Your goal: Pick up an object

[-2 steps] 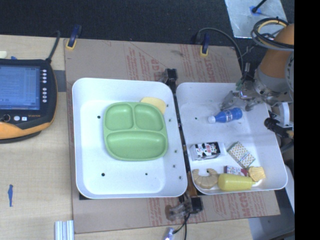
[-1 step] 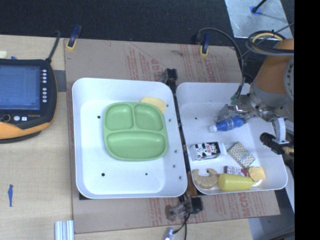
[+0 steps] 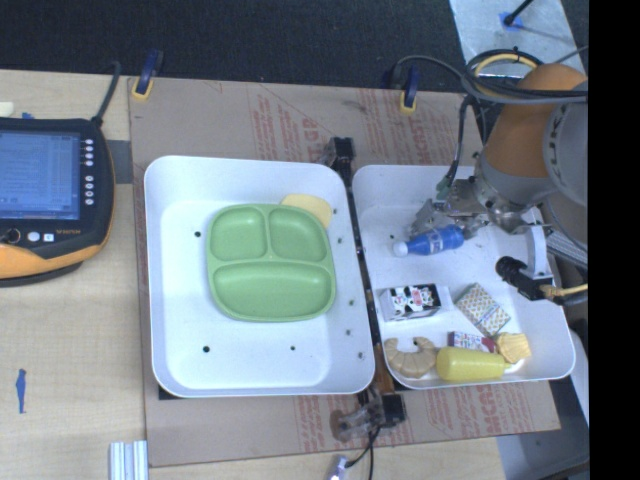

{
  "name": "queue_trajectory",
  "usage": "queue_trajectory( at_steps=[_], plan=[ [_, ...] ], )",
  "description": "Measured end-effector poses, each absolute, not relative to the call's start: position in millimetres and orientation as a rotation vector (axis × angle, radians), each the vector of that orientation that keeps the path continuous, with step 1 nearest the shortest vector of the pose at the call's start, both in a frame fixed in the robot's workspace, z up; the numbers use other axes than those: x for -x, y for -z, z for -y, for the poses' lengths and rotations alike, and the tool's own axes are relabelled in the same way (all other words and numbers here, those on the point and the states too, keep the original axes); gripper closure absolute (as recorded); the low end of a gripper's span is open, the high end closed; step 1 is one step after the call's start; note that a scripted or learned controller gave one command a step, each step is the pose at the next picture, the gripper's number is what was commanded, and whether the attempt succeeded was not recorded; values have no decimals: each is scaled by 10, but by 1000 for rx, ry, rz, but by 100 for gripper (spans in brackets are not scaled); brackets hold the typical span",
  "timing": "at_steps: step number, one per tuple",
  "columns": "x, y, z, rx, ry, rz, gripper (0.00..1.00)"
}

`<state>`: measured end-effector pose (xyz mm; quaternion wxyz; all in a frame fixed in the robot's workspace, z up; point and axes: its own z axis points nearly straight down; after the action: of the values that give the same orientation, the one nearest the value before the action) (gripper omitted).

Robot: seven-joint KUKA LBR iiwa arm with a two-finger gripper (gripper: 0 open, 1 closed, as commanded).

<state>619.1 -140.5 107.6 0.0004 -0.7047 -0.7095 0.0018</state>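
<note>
Two white bins sit side by side on the table. The left bin (image 3: 170, 268) holds a green divided plate (image 3: 270, 262) near its middle, with a pale yellow disc (image 3: 311, 207) tucked against the plate's upper right corner. The right bin (image 3: 385, 193) carries the clutter: a small bottle (image 3: 434, 241) with a blue label and white cap lying on its side in the upper part, cap toward the left; a black-and-white patterned card pack (image 3: 413, 301) near the left wall; a checked packet (image 3: 483, 309) to its right; a croissant (image 3: 410, 357) in the lower left corner; a yellow bottle (image 3: 470, 365) lying along the lower edge beside the croissant; and a yellow wedge (image 3: 514, 347) by the yellow bottle's right end. The arm (image 3: 525, 133) comes in from the right, and the gripper (image 3: 450, 211) hangs low over the upper part of the right bin, right above the blue bottle and seemingly touching it. Whether the jaws are wide or closed cannot be told from this angle, nor whether the bottle sits between them. A tablet (image 3: 45, 193) with a lit screen lies on the table well left of the bins.
</note>
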Motion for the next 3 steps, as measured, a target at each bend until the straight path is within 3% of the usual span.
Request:
queue_trajectory(
  at_steps=[1,2,3],
  plan=[
    [-6153,-923,1314,2214,-7,2227,0],
    [-6152,-1026,1325,2211,-10,2228,100],
    [-6152,-1025,1325,2210,-11,2229,0]
  ],
)
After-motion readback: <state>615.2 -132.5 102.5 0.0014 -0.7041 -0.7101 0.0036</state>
